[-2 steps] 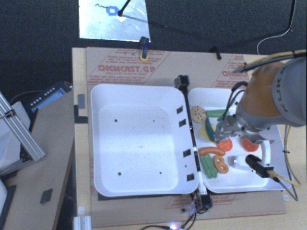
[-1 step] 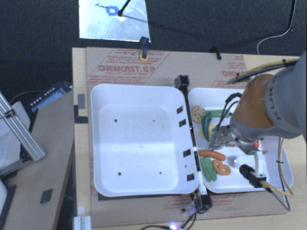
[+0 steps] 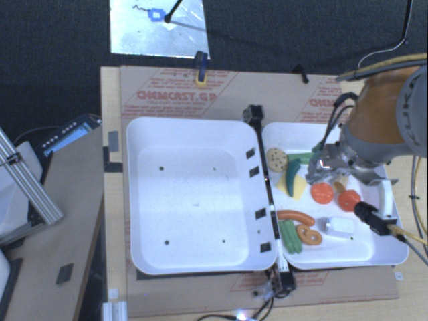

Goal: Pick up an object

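Observation:
The right bin [image 3: 381, 249] holds several small toy foods. A round tan cookie [image 3: 275, 157] lies at its far left, with a green and yellow piece [image 3: 294, 177] beside it. Two red-orange balls [image 3: 322, 192] [image 3: 349, 200] sit in the middle. Toward the front lie an orange sausage [image 3: 294, 216], a green pod [image 3: 289, 237], a brown pretzel [image 3: 309, 235] and a white block [image 3: 341, 226]. My gripper [image 3: 321, 170] hangs low over the bin's middle, just above the nearer red ball and right of the green and yellow piece. The wrist hides what lies under it.
The left bin [image 3: 140, 246] stands beside the right one, with black clips [image 3: 257, 172] along the shared wall. A cardboard sheet [image 3: 174, 92] lies under both bins. The grey and orange arm [image 3: 384, 112] covers the right bin's far right corner.

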Motion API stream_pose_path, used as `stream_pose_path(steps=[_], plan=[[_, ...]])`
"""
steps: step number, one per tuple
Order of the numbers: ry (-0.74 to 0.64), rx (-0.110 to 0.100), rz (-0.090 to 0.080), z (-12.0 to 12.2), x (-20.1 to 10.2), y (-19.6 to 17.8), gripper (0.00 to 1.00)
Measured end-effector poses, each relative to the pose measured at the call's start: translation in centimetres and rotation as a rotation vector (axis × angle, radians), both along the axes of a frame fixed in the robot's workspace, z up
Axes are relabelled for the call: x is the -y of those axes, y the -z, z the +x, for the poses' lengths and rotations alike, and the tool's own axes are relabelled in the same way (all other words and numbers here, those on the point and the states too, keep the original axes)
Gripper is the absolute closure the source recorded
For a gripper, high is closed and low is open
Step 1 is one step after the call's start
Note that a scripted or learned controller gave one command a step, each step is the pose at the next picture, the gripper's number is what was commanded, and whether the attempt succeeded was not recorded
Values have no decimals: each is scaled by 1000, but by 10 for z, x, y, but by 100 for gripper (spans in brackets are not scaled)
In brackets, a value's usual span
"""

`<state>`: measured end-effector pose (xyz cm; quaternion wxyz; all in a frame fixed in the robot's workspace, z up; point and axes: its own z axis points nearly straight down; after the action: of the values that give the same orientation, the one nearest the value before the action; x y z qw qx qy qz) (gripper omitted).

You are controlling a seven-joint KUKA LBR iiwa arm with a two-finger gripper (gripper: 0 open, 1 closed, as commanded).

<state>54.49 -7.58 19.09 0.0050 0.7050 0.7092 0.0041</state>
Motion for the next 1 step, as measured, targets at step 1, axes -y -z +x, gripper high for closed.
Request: stream_pose_path(steps=[1], plan=[[-6, 8, 5, -38, -65, -190, 100]])
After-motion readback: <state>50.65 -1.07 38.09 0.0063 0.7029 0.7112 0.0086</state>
